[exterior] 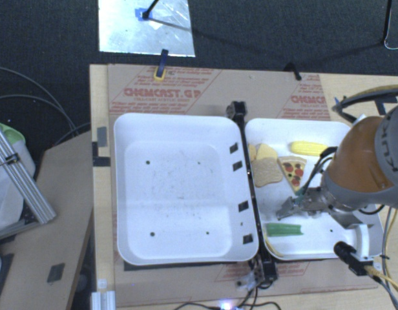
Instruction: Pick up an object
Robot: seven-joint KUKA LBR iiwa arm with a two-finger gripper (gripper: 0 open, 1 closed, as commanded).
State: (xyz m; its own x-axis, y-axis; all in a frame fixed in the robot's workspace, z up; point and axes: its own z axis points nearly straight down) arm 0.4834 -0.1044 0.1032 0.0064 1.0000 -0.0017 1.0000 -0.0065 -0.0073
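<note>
The right white bin (322, 241) holds several toy foods. A yellow corn cob (309, 148) lies at its far side, with a pizza slice (293, 170) just below it. A tan bread slice (266, 170) and a yellow cheese wedge (267, 152) sit by the bin's left wall. A green pod (284, 229) lies near the front edge. My gripper (289, 207) hangs low over the bin's middle, just above the green pod and below the pizza slice. Nothing shows held in it. The arm's orange band (360, 157) hides part of the bin's right side.
The left white bin (179, 192) sits beside the right one, with a black divider and clips (241, 166) between them. Both rest on a cardboard-covered bench (186, 89). An aluminium frame (18, 179) stands off the bench at the left.
</note>
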